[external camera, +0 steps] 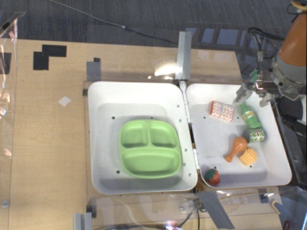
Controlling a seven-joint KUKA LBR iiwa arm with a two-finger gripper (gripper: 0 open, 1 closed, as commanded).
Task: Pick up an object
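My gripper [251, 98] hangs over the back right of the right bin [204, 97], open, its two fingers [240, 96] spread apart with nothing between them. Just in front of it lies a green bottle [250, 117], its top close under the fingers. A pink and white checkered packet [221, 110] lies to the gripper's left. Further forward are a small green can [257, 135], an orange drumstick [236, 148] and a yellow waffle piece [248, 156]. A red and green fruit [211, 176] sits in the bin's front left corner.
The left bin [103, 128] holds a green divided plate [150, 148]. A metal post [184, 56] stands behind the divider between the bins. Cables and the arm's grey and orange body [293, 56] crowd the right edge.
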